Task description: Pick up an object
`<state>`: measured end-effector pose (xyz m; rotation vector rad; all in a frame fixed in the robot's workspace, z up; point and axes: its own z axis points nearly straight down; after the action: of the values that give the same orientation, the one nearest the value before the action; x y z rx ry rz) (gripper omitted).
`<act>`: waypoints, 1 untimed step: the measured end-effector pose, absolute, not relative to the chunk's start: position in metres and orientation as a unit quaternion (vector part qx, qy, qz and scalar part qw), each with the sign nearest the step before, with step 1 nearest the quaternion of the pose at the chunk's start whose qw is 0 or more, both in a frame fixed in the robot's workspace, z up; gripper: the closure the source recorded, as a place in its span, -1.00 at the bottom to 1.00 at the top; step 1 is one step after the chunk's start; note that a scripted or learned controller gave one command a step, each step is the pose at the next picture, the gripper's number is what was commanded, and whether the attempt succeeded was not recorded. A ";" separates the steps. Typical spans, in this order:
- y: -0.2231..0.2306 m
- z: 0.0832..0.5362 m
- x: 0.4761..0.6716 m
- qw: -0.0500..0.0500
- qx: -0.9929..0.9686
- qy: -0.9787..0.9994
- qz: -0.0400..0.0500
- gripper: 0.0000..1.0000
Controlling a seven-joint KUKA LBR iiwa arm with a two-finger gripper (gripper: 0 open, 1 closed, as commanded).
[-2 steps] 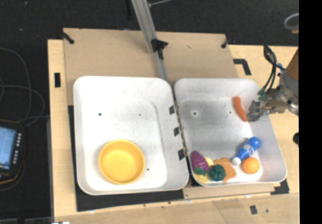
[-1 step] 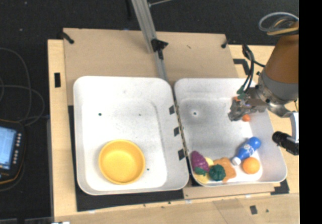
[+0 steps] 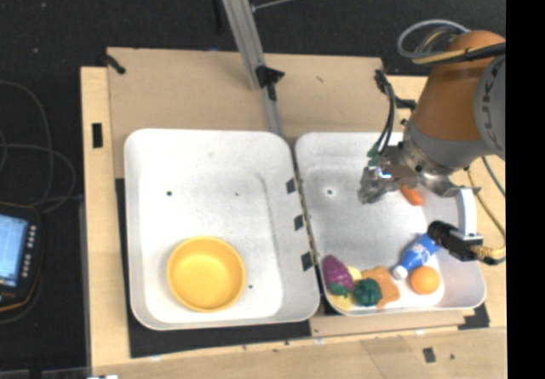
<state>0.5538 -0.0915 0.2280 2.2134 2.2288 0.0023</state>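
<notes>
Closest to the camera was the pile of stuff along the front edge of the right bin [image 3: 341,164]: a purple piece [image 3: 334,270], a dark green one [image 3: 368,291] just beside it, something pale orange [image 3: 388,284] touching the green one, then an orange ball [image 3: 424,281] further right. A small bottle with a blue body and white cap [image 3: 414,256] lay tilted right next to the ball, pretty much touching it. All of that was bunched up in the front right corner area, nothing lifted.

The left bin [image 3: 204,173] had a yellow bowl [image 3: 205,272] sitting upright near its front.

The gripper [image 3: 373,184] was hanging over the middle of the right bin, well apart from the pile. Honestly couldn't tell if it was open or closed, too blurry and dark. There was a small orange bit [image 3: 412,195] just beside it, but I couldn't say whether that was an object or part of the arm.
</notes>
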 end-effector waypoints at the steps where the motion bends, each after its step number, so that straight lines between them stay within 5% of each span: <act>1: -0.048 0.232 0.556 0.001 0.705 0.710 0.002 1.00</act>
<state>0.5565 -0.0480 0.2324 2.2122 2.2284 0.0050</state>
